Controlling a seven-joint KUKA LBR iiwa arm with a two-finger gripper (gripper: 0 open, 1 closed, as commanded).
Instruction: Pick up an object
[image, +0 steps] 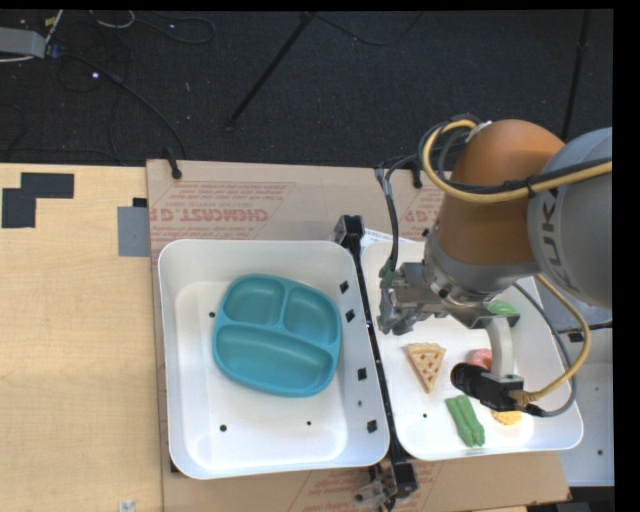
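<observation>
My gripper (396, 312) hangs low over the upper left part of the right bin (560, 432), below the big orange and grey wrist. Just to its lower right lies a toy pizza slice (426, 364), apart from the gripper. A green stick-shaped toy (465, 420) rests near the bin's front. A pink-red piece (482, 357) and a yellow piece (508, 419) lie at the right, partly hidden by a black part of the arm (482, 385). A green piece (503, 311) peeks out beneath the wrist.
The left bin (190, 420) holds a teal divided plate (277, 335) at its middle. A black divider rail (366, 340) runs between the two bins. Cables loop off the arm above and to the right of the right bin.
</observation>
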